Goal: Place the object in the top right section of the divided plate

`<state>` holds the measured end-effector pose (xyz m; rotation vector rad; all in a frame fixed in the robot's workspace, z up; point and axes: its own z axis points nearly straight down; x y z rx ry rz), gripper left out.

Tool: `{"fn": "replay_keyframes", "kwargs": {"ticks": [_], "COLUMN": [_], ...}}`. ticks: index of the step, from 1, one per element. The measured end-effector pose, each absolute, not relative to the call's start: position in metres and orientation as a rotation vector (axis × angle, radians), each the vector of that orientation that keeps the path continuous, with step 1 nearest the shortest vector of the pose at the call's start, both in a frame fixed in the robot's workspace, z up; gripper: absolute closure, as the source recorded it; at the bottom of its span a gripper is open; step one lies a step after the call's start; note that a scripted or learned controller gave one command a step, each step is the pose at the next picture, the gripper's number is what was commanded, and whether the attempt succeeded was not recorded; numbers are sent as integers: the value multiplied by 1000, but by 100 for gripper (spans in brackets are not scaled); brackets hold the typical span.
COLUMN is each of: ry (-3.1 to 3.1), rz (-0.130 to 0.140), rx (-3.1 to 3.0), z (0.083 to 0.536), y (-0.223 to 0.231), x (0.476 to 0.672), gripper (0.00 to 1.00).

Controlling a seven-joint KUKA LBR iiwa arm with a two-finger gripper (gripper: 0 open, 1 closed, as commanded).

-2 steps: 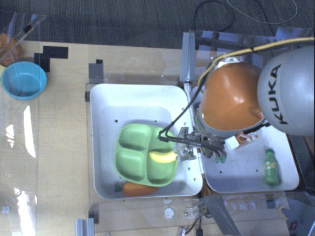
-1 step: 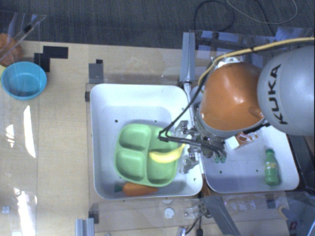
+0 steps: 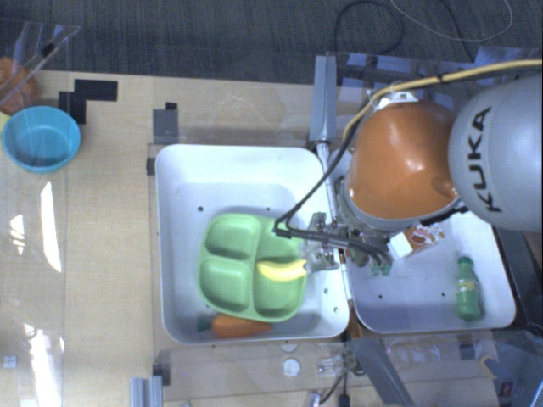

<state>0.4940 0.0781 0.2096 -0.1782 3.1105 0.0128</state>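
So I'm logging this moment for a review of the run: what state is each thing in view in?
Divided plate: green, flat in the left bin.
Banana: lying in the plate's right section.
Carrot: lying against the plate's near edge, outside it.
Green bottle: lying in the right bin.
Blue bowl: upright on the bench.
Gripper: at the plate's right edge, by the banana.
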Motion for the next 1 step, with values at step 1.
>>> {"fn": "replay_keyframes", "kwargs": {"ticks": [1], "ry": [3111], "rz": [13], "rx": [-179], "z": [210], "y": [78], "x": [494], "gripper": [0]}}
